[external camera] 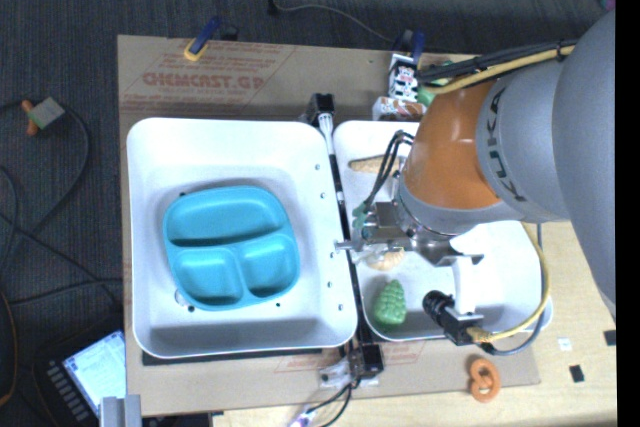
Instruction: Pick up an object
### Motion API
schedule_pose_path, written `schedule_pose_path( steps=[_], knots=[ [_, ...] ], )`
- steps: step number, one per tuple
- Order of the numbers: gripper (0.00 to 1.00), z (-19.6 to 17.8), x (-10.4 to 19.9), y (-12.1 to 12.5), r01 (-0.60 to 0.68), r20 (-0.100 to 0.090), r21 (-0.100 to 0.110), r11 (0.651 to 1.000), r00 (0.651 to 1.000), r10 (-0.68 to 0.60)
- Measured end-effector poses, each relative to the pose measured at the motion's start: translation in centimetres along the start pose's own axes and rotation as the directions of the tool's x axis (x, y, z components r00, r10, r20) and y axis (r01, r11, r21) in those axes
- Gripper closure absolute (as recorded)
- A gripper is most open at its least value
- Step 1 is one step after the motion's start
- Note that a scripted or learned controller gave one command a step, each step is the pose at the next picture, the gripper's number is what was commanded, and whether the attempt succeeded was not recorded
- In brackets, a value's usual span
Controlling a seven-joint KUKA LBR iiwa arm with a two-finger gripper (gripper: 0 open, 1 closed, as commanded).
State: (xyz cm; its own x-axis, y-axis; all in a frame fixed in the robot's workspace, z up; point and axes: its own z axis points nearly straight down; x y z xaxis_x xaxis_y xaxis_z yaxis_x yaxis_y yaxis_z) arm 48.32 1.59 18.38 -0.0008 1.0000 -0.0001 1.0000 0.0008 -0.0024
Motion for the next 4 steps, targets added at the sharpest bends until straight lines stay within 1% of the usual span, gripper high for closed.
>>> schedule_pose_path(
  steps=[1,2,3,4],
  knots=[
    [1.00,0.0,-0.5,0.0,0.000,0.000,0.000,1.000,1.000,0.000],
    [1.00,0.0,3.2,0.0,0.001,0.000,0.000,1.000,1.000,-0.001],
    [1.00,0.0,0.3,0.0,-0.001,0.001,-0.001,1.000,1.000,0.001],
    [1.00,0.0,0.4,2.5,-0.001,0.000,0.000,1.000,1.000,0.001]
  ],
)
